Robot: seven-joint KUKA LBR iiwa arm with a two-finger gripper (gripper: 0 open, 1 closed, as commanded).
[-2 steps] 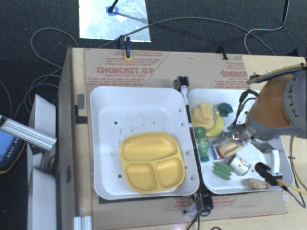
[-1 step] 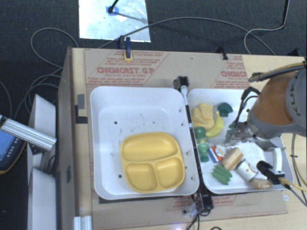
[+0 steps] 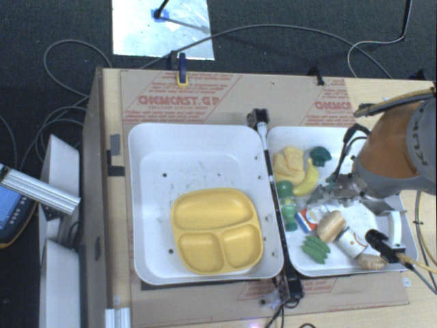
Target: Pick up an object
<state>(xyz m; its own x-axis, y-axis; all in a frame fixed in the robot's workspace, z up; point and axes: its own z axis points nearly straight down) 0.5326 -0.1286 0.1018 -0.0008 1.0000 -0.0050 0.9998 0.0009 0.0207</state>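
Observation:
The right bin (image 3: 341,137) holds a heap of toy food. A yellow banana (image 3: 308,180) lies beside a pale yellow lump (image 3: 289,160) and a dark teal piece (image 3: 319,154). Nearer the front are a tan bread roll (image 3: 329,225), a red, white and blue packet (image 3: 313,216), a green pod (image 3: 315,248) and a round green fruit (image 3: 283,188). My gripper (image 3: 333,188) hangs low over the middle of this bin, just right of the banana and above the bread roll. Nothing shows between its fingers.
The left bin (image 3: 157,149) carries a yellow divided plate (image 3: 217,228). A ridge (image 3: 272,190) separates the two bins. A small green piece (image 3: 289,215) lies near that ridge, and a tan piece (image 3: 371,262) in the right bin's front corner. Cables run across the floor behind the bench.

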